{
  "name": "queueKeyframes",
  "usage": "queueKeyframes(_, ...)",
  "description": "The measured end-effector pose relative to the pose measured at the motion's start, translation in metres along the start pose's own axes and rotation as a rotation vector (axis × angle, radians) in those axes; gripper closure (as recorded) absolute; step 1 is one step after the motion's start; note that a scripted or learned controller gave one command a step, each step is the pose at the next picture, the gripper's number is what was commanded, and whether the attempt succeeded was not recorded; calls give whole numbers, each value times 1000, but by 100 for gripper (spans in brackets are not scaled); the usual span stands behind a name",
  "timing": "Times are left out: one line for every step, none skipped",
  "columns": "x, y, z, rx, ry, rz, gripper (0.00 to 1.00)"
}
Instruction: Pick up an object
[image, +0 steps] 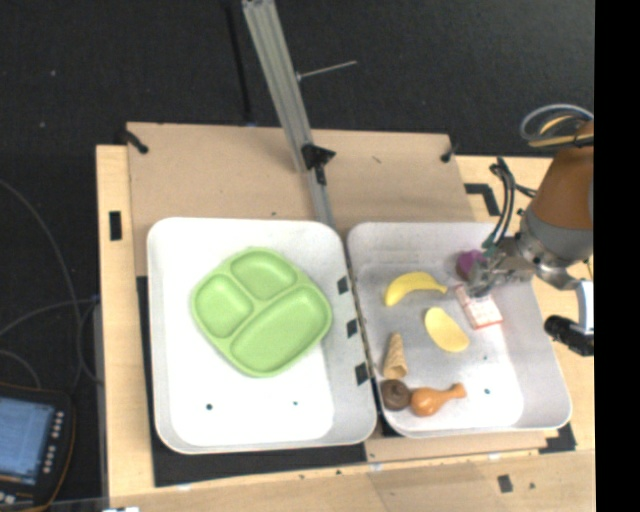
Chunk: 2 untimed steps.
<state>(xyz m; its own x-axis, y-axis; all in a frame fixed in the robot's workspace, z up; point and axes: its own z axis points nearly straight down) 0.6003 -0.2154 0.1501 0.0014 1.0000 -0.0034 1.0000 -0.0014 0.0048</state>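
In the right bin (520, 400) lie a yellow banana (411, 287), a yellow chip-shaped piece (445, 330), an ice cream cone (394, 354), a brown doughnut (395, 394), an orange-brown drumstick (436, 398), a purple object (468, 263) and a small white-and-red card (482, 310). My gripper (487, 278) hangs low over the bin's right upper part, between the purple object and the card. The arm's orange band (566, 195) is at the right edge.
The left bin (180, 400) holds a green divided plate (262, 311). A slanted metal pole (290, 110) rises from between the bins toward the top. A dark device (30, 435) sits at the lower left off the bench.
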Motion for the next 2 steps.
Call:
queueKeyframes(7,8,-53,-3,1,-5,100)
queueKeyframes(6,1,-101,-2,0,-5,100)
